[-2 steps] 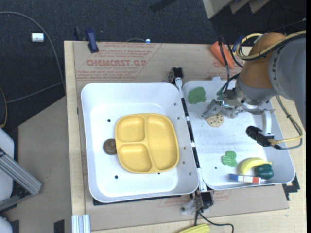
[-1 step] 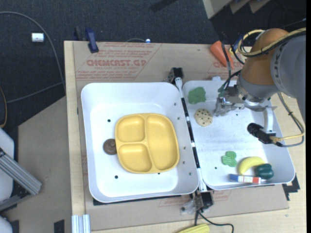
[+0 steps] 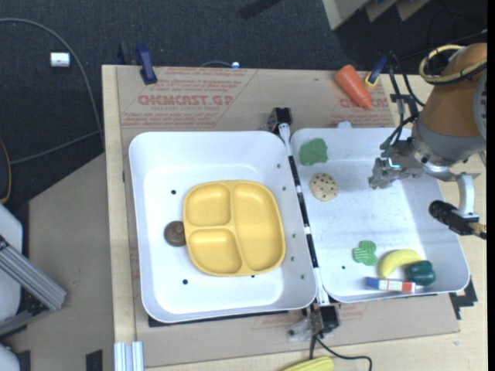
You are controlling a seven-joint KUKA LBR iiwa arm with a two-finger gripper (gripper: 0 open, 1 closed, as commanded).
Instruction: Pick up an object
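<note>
Much bare floor (image 3: 387, 222) beside cookie (image 3: 323, 186)

Two white bins (image 3: 147, 207) (image 3: 433, 242). One yellow plate (image 3: 232, 228), one brown disc (image 3: 175, 233), one cookie (image 3: 323, 186), two green pieces (image 3: 313, 151) (image 3: 365, 252), one banana (image 3: 397, 261), one dark green lump (image 3: 421, 271), one marker (image 3: 390, 285), one carrot (image 3: 353, 87) at upper right.

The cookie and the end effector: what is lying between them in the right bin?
Nothing: in the camera view, only bare white bin floor separates the cookie from the end effector.
</note>
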